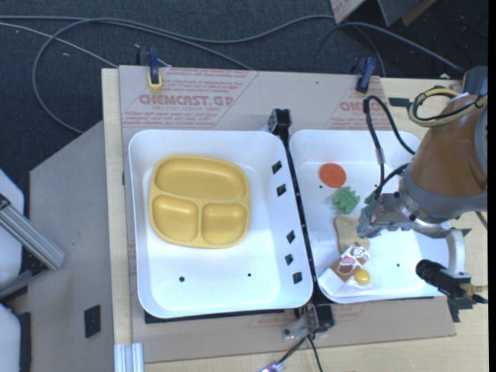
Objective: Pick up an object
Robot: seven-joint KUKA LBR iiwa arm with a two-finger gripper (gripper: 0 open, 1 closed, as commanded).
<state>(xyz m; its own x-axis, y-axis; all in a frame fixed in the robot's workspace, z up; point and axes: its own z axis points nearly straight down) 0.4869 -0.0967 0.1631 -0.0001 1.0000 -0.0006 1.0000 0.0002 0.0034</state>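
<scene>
Low over right bin (403, 142), gripper (367, 222) beside tan piece (346, 227); green item (346, 200), red disc (332, 175) close by; yellow tray (200, 201) in left bin (155, 285).

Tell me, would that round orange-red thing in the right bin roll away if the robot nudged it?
Probably it would slide, not roll: the orange-red disc looks flat, lying face-up on the right bin floor. It seems small and light, so a nudge could skid it toward the green piece nearby.

Tabletop (198, 99): pale board, red print along far edge. Two shallow white bins sit side by side on it, touching: left bin (155, 285), right bin (403, 285). Blue clamps grip the far edge: one left (154, 64), one right (364, 72).
</scene>
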